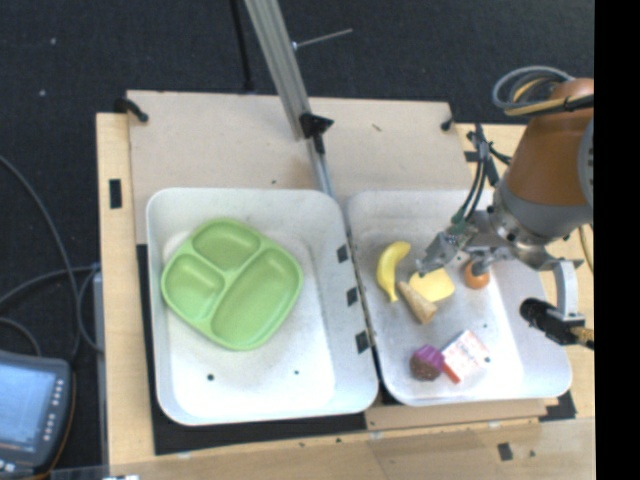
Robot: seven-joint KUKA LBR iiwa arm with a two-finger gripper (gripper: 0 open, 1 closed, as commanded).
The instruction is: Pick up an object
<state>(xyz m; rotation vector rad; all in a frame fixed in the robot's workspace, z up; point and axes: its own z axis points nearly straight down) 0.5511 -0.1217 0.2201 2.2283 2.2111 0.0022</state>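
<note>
Bins sit side by side on the bench [230, 143]: the left bin [190, 388] carries a green divided plate [232, 283], and the right bin [520, 368] carries the small things. Taking the yellow banana [390, 268] as landmark, a pale yellow block [434, 286] lies just to its right, with a tan wedge-shaped piece [418, 304] touching the block's lower left edge. Further right of the banana, past the block, a small orange ball [476, 277] rests on the bin floor. Below and to the right of the banana lie a dark purple lump [427, 363] and, touching it, a red and white packet [465, 355]. The grey arm [545, 168] with its orange band reaches in from the right, and its end effector [455, 253] hangs up and to the right of the banana, just above the yellow block and beside the orange ball. Whether it is released or clenched cannot be told from this angle; nothing is seen between its tips.
</note>
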